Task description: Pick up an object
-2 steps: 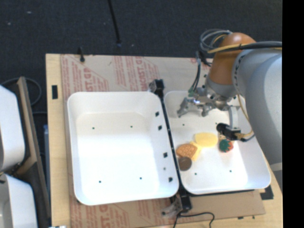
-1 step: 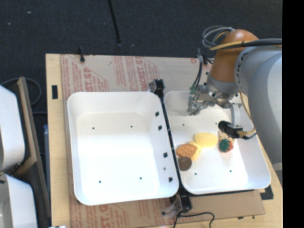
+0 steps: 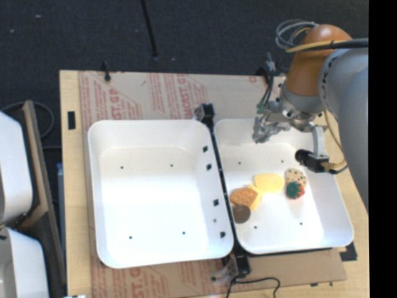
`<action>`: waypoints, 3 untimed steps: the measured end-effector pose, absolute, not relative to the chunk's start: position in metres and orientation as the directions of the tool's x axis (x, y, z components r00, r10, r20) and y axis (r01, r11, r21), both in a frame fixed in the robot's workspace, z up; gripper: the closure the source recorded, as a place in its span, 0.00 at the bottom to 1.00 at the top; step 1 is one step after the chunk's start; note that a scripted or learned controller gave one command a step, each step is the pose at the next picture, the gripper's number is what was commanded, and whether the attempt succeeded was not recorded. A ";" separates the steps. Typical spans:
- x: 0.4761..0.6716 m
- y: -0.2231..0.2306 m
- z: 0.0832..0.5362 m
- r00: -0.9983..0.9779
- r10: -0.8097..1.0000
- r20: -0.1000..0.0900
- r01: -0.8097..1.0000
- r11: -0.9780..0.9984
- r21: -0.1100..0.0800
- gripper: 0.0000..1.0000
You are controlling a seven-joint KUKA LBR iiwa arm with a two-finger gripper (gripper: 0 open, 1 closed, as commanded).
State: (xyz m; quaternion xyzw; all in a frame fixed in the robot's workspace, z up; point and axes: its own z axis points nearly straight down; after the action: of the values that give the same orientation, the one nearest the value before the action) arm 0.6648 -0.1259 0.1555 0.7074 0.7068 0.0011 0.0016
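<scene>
My gripper [image 3: 263, 133] hangs over the far part of the right bin [image 3: 329, 228], its fingers pointing down with nothing visible between them. Well in front of it, near the middle of that bin, lie a pale yellow block [image 3: 269, 182], an orange waffle-like piece [image 3: 244, 197], a small dark brown round piece [image 3: 240, 214] and a small toy with a speckled cream top and red and green parts [image 3: 295, 184]. All of them rest on the bin floor, apart from the gripper.
The left bin [image 3: 102, 166] sits beside the right one, parted by a black clip-lined rim [image 3: 215, 172]. Both bins rest on a cardboard sheet [image 3: 142, 95] on the bench. A black cable clip [image 3: 313, 159] hangs off the arm over the right bin's far right.
</scene>
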 end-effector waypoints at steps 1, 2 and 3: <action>0.662 -0.117 0.205 0.000 1.000 0.000 1.000 0.000 0.005 1.00; 0.668 -0.115 0.267 0.000 1.000 -0.001 1.000 0.000 0.006 1.00; 0.670 -0.060 0.272 -0.004 1.000 0.001 1.000 0.004 0.001 1.00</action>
State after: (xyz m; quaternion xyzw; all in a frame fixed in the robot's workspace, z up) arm 0.6702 -0.0597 0.2725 0.7058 0.7084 0.0009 0.0002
